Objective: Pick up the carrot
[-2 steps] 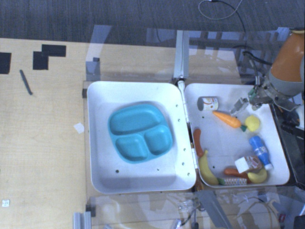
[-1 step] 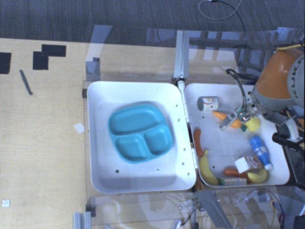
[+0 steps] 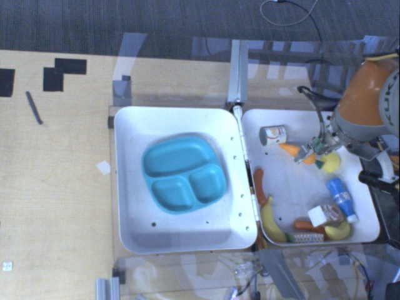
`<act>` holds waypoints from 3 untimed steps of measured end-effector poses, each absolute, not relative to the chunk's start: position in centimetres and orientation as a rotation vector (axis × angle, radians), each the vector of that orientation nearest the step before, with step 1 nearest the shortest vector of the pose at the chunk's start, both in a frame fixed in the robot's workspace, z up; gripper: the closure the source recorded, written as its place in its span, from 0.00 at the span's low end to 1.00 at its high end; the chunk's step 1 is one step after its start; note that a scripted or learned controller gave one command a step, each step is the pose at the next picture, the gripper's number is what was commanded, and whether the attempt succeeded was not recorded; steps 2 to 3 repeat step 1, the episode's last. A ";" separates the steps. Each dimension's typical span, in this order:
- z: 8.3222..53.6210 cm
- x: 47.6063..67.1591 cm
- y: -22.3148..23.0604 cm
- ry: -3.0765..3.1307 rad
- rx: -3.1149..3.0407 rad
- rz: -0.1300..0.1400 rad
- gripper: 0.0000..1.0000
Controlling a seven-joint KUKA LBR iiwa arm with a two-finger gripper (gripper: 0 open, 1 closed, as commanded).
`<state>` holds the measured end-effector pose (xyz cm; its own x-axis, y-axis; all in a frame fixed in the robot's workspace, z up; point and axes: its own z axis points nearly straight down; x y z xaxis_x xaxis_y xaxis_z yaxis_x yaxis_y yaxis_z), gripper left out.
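Carrot lies beside the end effector, arm angled down-left.

A light wooden bench spans nine o'clock; dark grey carpet runs along twelve, crossed by a thin cable toward one.

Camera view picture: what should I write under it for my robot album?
Robot gripper reaches down at the carrot in the right bin, next to a blue tray.
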<state>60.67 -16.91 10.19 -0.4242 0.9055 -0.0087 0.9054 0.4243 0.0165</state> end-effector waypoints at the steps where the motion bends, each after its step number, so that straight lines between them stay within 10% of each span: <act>1: 20.1 60.9 -13.2 2.565 1.801 0.006 1.00; 3: 20.1 60.9 -13.2 2.565 1.801 0.006 1.00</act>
